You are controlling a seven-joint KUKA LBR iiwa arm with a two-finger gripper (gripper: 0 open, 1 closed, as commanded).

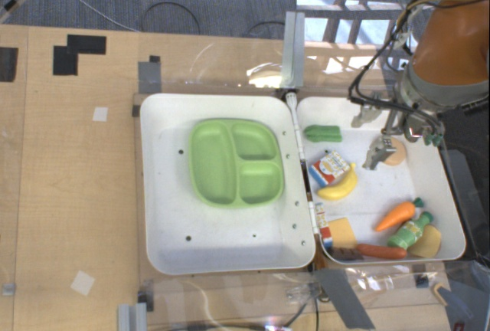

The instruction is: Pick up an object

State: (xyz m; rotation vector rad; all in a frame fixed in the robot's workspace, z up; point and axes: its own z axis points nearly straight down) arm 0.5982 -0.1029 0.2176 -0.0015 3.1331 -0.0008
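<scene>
1. On the worktop [69,191], two white bins sit side by side; the right bin [444,191] is my landmark, and the left bin [164,168] touches its left wall.
2. Left of the right bin, a green divided tray [233,162] lies flat.
3. Above the right bin's upper part hangs the gripper [380,155]; whether it is wide or narrow I cannot tell.
4. Inside the right bin lie a banana [339,187], a carrot [396,216], a green bottle [409,233] and a green block [322,133].
</scene>
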